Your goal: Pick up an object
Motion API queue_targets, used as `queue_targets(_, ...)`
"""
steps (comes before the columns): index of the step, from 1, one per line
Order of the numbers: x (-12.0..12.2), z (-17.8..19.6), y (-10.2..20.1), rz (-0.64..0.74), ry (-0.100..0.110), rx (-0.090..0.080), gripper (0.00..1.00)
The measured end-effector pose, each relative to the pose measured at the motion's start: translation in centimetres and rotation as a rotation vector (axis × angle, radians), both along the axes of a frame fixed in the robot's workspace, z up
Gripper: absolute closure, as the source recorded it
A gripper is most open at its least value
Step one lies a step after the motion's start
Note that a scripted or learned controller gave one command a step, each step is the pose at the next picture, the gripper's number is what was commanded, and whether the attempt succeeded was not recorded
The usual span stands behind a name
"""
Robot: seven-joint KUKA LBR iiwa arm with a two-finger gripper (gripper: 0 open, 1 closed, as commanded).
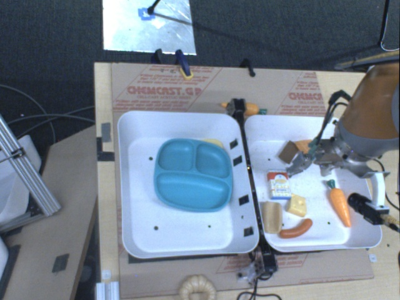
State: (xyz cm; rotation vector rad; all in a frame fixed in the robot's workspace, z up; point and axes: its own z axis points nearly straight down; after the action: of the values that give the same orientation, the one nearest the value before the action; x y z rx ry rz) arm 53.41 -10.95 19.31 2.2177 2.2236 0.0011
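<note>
Overhead view of your bench, with two shallow white bins side by side. The left bin (134,230) holds a blue divided plate (192,174), lying flat near its middle with a pale yellow item just showing behind its far edge. The right bin (362,236) holds the loose objects you may pick: a brown block (288,151) near the far side, a small red-and-white carton (279,184), a yellow cheese wedge (297,205), a tan bread-like piece (271,217), a sausage (295,229) near the front wall, and a carrot (339,205) to the right. Your arm reaches in from the right; its gripper (302,162) hangs low between the brown block and the carton. You cannot tell from this view whether its fingers are spread or closed.
</note>
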Motion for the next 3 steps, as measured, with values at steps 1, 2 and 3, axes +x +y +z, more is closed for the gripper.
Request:
queue_targets(1,-0.3,-6.2,0.1,-0.002,0.004,0.001,0.00)
queue_targets(2,0.0,-10.8,0.2,-0.001,0.000,0.005,0.00)
queue_targets(3,0.3,-9.3,0.1,-0.002,-0.013,0.000,1.00)
